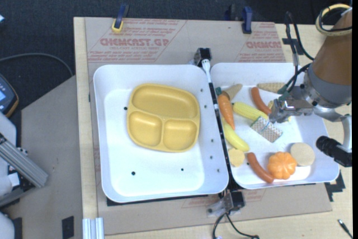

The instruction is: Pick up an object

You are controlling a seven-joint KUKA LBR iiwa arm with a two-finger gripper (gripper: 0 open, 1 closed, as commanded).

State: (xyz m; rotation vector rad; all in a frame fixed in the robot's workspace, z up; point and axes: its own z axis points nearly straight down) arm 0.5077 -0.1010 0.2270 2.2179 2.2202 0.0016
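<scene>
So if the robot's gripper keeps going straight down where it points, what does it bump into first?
Most likely the small checkered grey piece, lying right under the gripper in the right bin. Height is hard to judge from this one slanted view.

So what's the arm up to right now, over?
End effector low in right bin, over grey mesh piece. Nothing seen between its fingers. Sausage and corn crowd close beside.

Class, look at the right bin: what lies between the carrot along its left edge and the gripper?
In the camera view, a yellow corn cob lies between the carrot and the gripper, with a red sausage just above that line.
</scene>
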